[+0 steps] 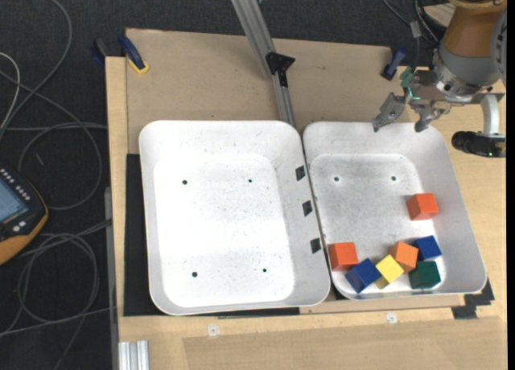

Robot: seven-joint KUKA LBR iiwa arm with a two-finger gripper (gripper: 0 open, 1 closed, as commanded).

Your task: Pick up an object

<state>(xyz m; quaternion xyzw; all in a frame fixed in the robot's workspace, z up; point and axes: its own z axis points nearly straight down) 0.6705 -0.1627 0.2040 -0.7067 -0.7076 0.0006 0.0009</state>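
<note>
Several small blocks lie in the right bin (362,145). One orange block (422,206) sits alone near the right wall. Along the front wall are another orange block (344,255), a blue block (362,274), a yellow block (389,269), an orange block (406,255), a second blue block (428,247) and a dark green block (425,276). My gripper (400,119) hangs above the bin's far edge, well away from the blocks. Its two fingers are spread apart and open, with nothing between them.
The left bin (161,143) lies beside the right one, with black clips (306,207) along the seam. A slanted metal pole (256,30) rises from behind the bins. Cables and a handheld pendant (16,211) lie off the bench at left.
</note>
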